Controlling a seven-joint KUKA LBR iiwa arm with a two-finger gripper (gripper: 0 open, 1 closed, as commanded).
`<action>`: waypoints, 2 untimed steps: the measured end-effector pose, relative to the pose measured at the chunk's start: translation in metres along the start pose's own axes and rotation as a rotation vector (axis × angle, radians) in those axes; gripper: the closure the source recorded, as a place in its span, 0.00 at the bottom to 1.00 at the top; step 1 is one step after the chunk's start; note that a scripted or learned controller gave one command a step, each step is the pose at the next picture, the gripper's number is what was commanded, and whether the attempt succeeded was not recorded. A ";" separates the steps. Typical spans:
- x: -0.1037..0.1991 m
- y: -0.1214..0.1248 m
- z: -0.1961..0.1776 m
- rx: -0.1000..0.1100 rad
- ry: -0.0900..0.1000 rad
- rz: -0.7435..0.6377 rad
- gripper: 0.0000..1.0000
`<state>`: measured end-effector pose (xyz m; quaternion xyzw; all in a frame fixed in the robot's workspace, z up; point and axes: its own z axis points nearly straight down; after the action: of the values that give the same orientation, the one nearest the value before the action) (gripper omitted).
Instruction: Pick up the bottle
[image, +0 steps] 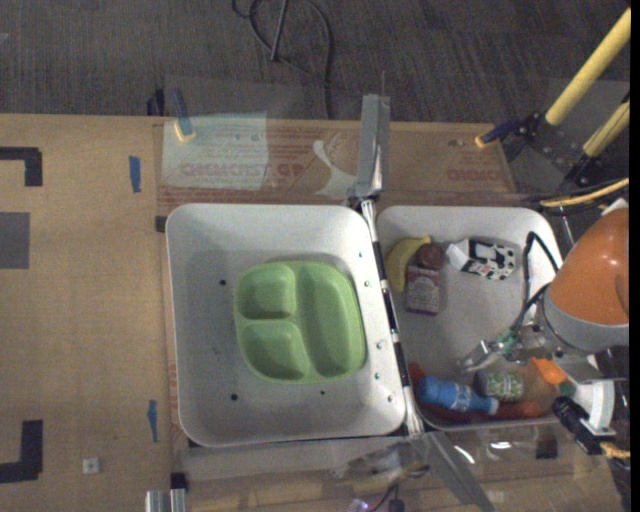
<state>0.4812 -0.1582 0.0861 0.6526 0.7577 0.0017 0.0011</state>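
A blue bottle (456, 395) with a red cap lies on its side near the front wall of the right bin (452, 312). A dark red bottle (424, 280) with a brown cap lies in the bin's back left part, beside a yellow banana-shaped toy (402, 260). My gripper (493, 352) hangs low over the bin's front right part, just above and right of the blue bottle and next to a green-labelled jar (504, 384). Nothing shows in its grasp. The arm's orange band (596, 282) rises at the right.
The left bin (200, 330) holds a green divided plate (298, 320). A white and black pack (486, 258) lies at the back of the right bin. Orange and red items (546, 378) crowd the front right corner. A metal divider (372, 150) stands between the bins.
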 end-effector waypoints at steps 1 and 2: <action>-0.002 0.000 -0.010 -0.002 -0.001 0.002 1.00; -0.063 0.017 -0.155 0.004 -0.003 0.073 1.00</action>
<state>0.5067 -0.2185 0.2407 0.6800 0.7332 -0.0004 0.0008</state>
